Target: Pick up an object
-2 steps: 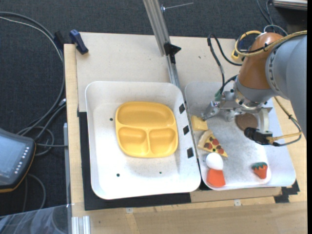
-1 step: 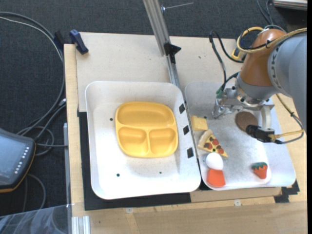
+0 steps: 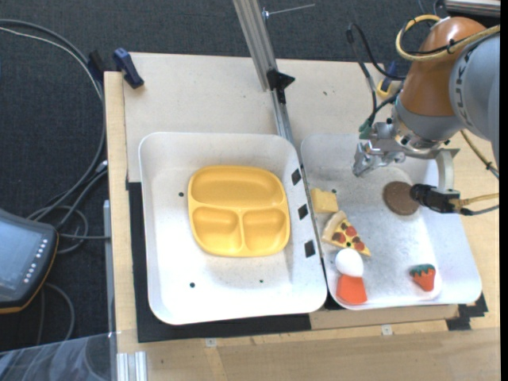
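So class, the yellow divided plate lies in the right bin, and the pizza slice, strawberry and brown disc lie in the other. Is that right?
Not quite. The camera view shows the yellow divided plate in the left bin; the pizza slice, strawberry and brown disc lie in the right bin.

Two bins sat side by side on the bench [image 3: 198,94]. A divided plate [image 3: 238,210] lay in the left bin [image 3: 159,292]. In the right bin [image 3: 460,260], a cheese piece [image 3: 323,201] lay by the left wall, a pizza slice [image 3: 345,235] just in front of it, then an egg [image 3: 348,262] touching a cone [image 3: 352,290]. A cookie [image 3: 401,198] lay further right, a strawberry [image 3: 425,277] at the front right. The gripper [image 3: 367,163] hung over the bin's rear, left of the cookie.
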`<state>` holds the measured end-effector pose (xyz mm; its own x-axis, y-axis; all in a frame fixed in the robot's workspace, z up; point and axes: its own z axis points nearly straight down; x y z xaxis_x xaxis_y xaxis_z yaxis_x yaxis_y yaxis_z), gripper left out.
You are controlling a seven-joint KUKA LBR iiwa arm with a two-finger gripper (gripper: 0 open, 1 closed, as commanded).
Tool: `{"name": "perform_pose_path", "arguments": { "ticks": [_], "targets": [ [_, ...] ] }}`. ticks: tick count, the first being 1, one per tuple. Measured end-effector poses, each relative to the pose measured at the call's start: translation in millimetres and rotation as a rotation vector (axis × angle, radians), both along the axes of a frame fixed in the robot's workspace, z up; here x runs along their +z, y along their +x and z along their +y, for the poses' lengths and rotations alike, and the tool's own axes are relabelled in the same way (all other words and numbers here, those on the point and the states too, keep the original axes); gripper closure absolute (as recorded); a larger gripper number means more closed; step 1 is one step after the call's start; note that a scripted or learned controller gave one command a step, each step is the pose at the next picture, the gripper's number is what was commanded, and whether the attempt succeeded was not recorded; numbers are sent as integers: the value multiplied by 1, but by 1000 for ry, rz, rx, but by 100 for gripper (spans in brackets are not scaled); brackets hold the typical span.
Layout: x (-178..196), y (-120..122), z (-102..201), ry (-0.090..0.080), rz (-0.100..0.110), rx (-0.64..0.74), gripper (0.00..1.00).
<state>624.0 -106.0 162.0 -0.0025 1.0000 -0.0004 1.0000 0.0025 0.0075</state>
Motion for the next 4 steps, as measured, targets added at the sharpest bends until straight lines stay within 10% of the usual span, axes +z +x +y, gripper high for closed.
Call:
{"name": "perform_pose_path", "arguments": {
  "ticks": [1, 4],
  "targets": [
    [55, 2, 0, -1, -1, -1, 100],
    [64, -71, 142, 4, 13, 4, 100]
  ]
}}
